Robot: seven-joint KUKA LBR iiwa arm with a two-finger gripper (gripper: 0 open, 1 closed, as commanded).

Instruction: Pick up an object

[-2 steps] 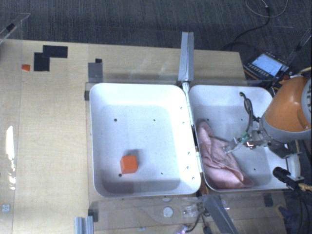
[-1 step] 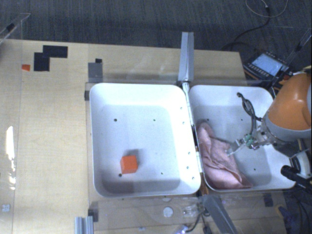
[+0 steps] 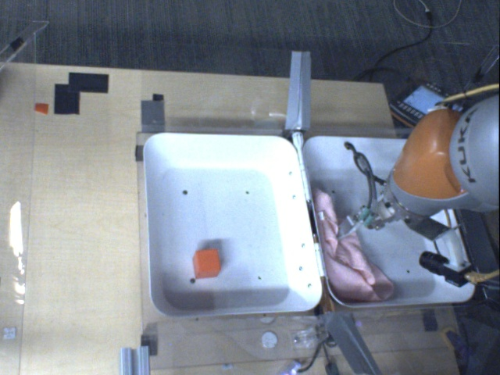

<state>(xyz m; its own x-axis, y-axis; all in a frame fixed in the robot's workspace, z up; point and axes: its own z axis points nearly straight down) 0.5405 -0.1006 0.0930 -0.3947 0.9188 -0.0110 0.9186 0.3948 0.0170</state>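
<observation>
The gripper [image 3: 366, 219] is being positioned over the right bin [image 3: 406, 283], just beside the pink cloth [image 3: 348, 256] lying along its left wall; its opening cannot be told, so centring over the cloth's bulk before closing is being advised.

Two bins side by side on the bench [image 3: 78, 233]. In the left bin [image 3: 226, 155], a block [image 3: 207, 263] near the front. In the right bin [image 3: 344, 151], a cloth [image 3: 348, 252] along the wall shared with the left bin.
</observation>
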